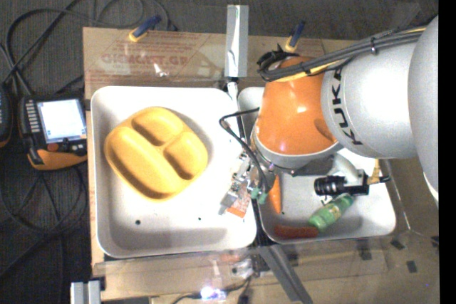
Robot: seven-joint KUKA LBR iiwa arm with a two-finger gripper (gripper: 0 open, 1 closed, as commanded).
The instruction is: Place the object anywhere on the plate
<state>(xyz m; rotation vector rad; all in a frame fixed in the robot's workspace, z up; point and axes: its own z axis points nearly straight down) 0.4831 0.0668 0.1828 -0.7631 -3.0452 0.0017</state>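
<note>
Yellow plate (157, 152), three compartments, lies in left bin (114, 238). Arm (370, 103) reaches from right, wrist over divide between bins. End effector (246, 190) low at left bin's right edge; grip state cannot tell. Green bottle (330, 211) and red object (288, 231) lie in right bin (385, 221), well apart from plate.

Arm (342, 110) low, hand (246, 189) downward.

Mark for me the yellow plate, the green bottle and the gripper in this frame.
yellow plate (157, 152): camera view, on the ridge between its compartments, in the left bin.
green bottle (331, 212): camera view, on its body, lying in the right bin.
gripper (241, 197): camera view, at its tip, over the bins' shared edge.
</note>
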